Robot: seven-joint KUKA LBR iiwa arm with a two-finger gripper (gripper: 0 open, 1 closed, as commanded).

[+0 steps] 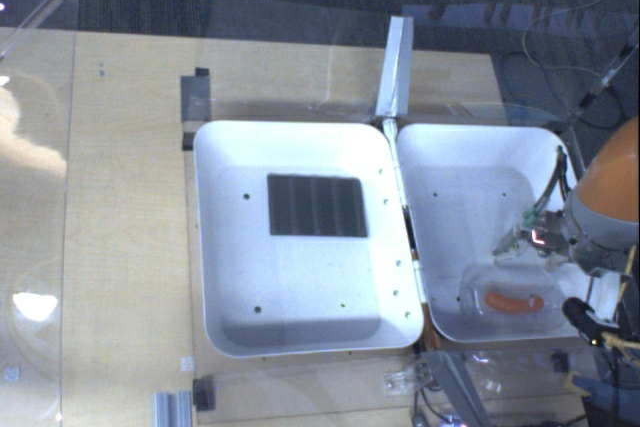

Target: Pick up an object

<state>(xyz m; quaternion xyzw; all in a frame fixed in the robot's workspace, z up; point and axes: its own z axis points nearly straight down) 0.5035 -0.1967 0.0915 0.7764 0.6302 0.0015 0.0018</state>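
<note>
An orange object [514, 302], long and narrow, lies flat on the floor of the right bin [450, 165], near that bin's front wall and toward its right side. Something clear and glassy seems to sit around or over the object; its outline is too faint to say what it is.

The gripper [532, 237] is above the right bin, just behind the orange object and a little to its right, apart from it. A small red light glows on it and thin cables run up from it along the bin's right rim. Whether it is open or closed cannot be told from this view, and nothing can be seen held in it.

The arm [610, 195] enters over the right bin's right edge, its orange band showing.

The left bin [220, 215] touches the right bin's left side. A dark ribbed rectangle [316, 206] lies on its floor.
</note>
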